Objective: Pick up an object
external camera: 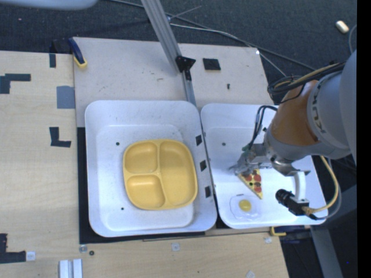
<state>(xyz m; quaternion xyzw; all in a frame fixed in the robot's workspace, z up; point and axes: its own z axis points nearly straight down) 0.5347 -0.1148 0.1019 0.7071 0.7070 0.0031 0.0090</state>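
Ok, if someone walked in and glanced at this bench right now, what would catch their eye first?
Probably the yellow divided plate, lying alone in the middle of the left bin. Next, the grey and orange arm reaching into the right bin, its hand low over a toy pizza slice, with a toy fried egg just in front.

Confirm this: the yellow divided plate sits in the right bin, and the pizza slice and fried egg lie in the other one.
Not quite. The camera view shows the yellow divided plate in the left bin; the pizza slice and fried egg lie in the right bin.
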